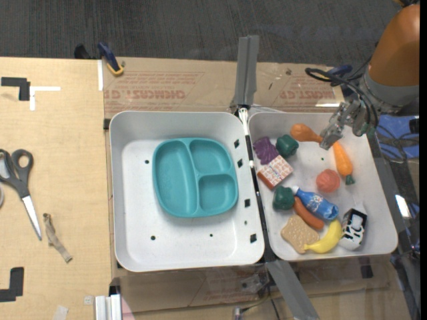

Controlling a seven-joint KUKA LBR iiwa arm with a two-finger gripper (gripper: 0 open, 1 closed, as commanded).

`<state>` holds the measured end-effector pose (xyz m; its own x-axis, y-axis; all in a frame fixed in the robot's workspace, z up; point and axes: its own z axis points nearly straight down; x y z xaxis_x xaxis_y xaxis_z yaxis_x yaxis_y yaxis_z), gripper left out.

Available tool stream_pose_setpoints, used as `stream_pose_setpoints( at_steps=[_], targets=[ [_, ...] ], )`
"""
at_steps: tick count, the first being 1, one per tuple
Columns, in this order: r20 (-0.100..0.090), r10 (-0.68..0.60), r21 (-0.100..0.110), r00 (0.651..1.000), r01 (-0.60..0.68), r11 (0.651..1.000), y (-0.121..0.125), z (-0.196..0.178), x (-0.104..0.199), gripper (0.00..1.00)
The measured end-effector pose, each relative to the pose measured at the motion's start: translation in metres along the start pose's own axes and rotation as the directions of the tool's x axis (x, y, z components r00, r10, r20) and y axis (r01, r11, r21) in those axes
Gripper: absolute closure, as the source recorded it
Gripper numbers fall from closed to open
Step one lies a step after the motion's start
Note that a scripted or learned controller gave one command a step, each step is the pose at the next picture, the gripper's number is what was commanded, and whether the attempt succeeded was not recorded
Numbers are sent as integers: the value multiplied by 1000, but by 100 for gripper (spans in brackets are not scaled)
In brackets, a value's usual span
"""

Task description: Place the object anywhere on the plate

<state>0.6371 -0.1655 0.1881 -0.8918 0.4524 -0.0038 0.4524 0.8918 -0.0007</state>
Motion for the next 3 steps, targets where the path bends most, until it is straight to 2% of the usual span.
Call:
stream_pose_setpoints(
  at_steps=[1, 2, 3],
  targets=[
    [1, -187, -2, 982, 187, 982, 47, -63, 14, 100],
    [2, -412, -2, 911, 412, 911, 11, -183, -1, 100],
    [2, -815, -3, 579, 815, 579, -51, -113, -25, 100]
  ],
)
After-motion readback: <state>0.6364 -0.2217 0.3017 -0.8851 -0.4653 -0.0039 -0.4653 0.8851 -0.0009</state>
